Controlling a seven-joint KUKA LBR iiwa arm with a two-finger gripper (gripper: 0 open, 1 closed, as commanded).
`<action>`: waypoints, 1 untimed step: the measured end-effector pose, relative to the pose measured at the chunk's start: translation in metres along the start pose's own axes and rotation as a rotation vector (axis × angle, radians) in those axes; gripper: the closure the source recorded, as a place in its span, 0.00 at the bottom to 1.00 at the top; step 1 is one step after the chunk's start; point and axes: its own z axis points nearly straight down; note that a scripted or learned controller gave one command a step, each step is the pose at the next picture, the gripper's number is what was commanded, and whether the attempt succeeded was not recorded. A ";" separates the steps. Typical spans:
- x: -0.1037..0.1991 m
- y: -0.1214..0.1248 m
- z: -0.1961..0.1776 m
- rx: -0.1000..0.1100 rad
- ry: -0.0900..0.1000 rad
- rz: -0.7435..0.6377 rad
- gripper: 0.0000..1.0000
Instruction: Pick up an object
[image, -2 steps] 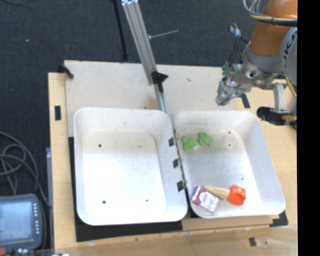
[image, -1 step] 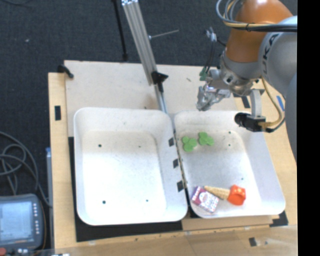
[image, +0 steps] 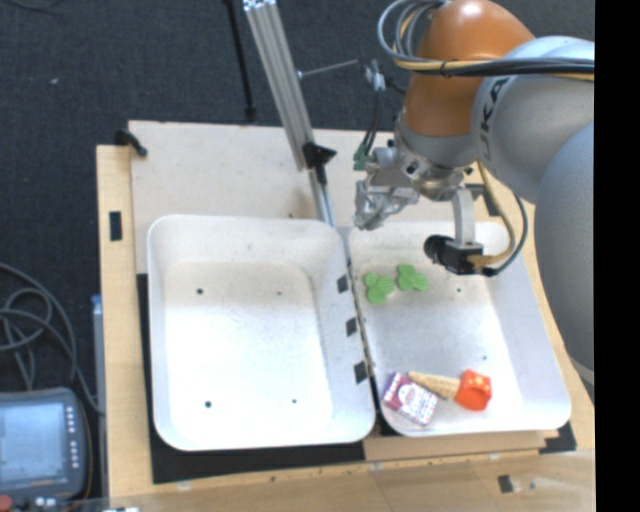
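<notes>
Right bin (image: 520, 330) holds green pieces (image: 395, 283), carton (image: 411, 399), cone (image: 432, 381).

No legible txt or labels anywhere.

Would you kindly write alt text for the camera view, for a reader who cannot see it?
A grey arm's gripper hangs over the far edge of the right bin, which contains two green pieces, a small packet, a cone and an orange object. The left bin sits alongside.
</notes>
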 end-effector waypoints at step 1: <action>0.055 -0.006 0.006 0.001 0.000 -0.001 1.00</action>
